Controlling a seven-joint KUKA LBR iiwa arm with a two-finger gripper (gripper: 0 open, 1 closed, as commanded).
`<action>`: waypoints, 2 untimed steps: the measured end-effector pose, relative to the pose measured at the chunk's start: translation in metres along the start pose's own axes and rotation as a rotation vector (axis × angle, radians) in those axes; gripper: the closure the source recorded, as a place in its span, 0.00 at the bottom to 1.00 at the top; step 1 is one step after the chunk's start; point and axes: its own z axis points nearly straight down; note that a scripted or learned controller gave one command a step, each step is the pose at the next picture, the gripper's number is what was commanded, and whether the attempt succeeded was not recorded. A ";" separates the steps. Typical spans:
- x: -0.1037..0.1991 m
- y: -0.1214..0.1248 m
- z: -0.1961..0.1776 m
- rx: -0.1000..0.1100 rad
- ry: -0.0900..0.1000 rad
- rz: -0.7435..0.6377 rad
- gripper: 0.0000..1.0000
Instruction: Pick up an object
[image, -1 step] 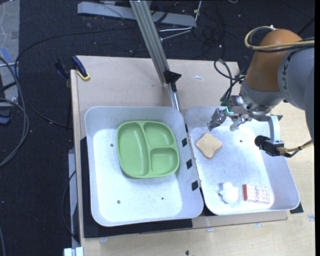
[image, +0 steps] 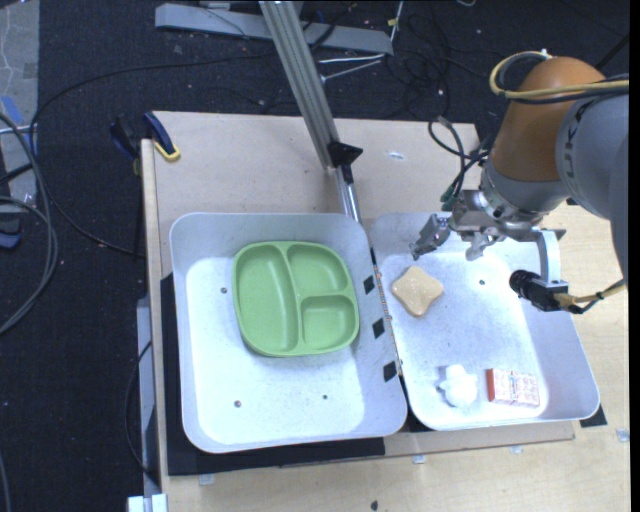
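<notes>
Two shallow white bins sat side by side on the surface, the left bin (image: 200, 400) holding a green divided plate (image: 297, 298) and the right bin (image: 560, 340) holding a tan bread-shaped piece (image: 417, 291), a small white object (image: 458, 386) too blurred to identify, and a red-and-white box (image: 513, 387). The grey arm (image: 560, 130), cut off at the frame's right edge, reached over the right bin's far end with its wrist angled down. Its jaws (image: 452, 240) were spread with nothing between them, just beyond the tan piece.
</notes>
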 end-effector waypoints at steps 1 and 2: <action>-0.002 0.008 0.059 0.005 -0.001 0.001 0.00; -0.002 0.008 0.102 0.002 -0.001 0.001 0.00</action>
